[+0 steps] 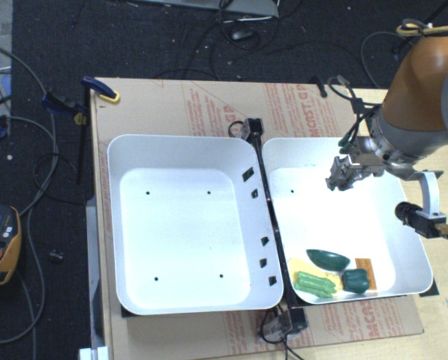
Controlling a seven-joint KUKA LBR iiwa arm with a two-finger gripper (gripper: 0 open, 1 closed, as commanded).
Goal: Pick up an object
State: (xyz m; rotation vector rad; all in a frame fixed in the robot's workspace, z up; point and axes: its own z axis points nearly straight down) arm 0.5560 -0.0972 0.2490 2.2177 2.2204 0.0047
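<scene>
Several small objects lie at the near edge of the right bin [404,223]: a dark green rounded piece [328,259], a light green ridged piece [314,283], a teal block [356,280], a pale yellow piece [305,265] and an orange-brown piece [365,266]. My gripper [341,178] hangs over the far part of the right bin, well above and behind those objects. Nothing shows between its fingers.
The left bin [118,201] sits beside the right one, with a row of black clips [263,216] along the divide. The cardboard bench top [208,103] surrounds both bins. A blue and yellow clamp [100,90] rests at the far left corner.
</scene>
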